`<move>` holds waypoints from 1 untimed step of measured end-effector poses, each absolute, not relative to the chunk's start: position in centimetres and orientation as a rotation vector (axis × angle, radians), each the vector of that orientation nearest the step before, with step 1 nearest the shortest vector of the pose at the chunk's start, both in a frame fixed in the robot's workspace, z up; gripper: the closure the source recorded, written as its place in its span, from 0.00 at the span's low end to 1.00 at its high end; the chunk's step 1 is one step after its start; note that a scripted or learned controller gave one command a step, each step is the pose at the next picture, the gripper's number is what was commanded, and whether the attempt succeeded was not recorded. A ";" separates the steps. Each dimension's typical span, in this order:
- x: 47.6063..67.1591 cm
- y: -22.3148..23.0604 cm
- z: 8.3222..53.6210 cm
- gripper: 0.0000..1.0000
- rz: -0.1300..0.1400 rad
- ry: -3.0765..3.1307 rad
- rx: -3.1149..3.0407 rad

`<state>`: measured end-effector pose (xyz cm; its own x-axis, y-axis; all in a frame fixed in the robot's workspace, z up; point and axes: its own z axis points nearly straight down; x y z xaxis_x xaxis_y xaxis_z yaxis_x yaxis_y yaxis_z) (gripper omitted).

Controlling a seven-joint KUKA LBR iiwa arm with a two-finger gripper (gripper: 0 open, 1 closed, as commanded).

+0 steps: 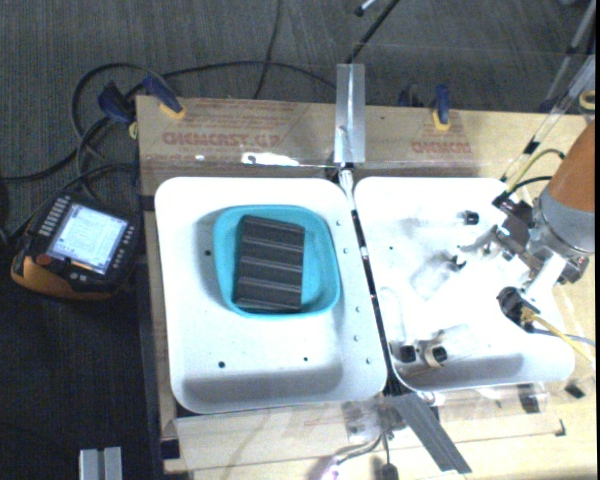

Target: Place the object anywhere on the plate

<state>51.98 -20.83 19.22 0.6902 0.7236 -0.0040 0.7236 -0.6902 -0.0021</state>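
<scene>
The dark grey ribbed rectangular block (271,263) already lies on the shallow turquoise plastic plate (323,268), near the plate's middle, with its long sides running roughly toward the far and near rims of the left white bin (260,368). It looks flat and fully within the plate's edge, so by my reading the placing is done.

The arm's gripper (477,243) sits well apart from the block — over in the right white bin (480,363), close to that bin's right rim, with the grey wrist and orange band (592,173) above it. Whether it is spread or pressed together I cannot tell; the tool end is small and tangled with cabling at this slant. Nothing is visibly pinched in it.

What could go wrong from here is mostly disturbance. If the arm swung back across the divider between the bins at low height, it might clip the plate's right edge and slide the block off, or tip the plate against the bin wall. A second grasp attempt on the block would risk the same — the ribbed top probably gives poor purchase, and a half-grip could drag it over the rim. The loose yellow cable (550,330) near the right bin's near-right corner could also snag.
</scene>
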 end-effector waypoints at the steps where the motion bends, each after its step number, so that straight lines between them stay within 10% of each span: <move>1: 48.4 -15.3 21.0 0.00 0.006 -1.208 -2.895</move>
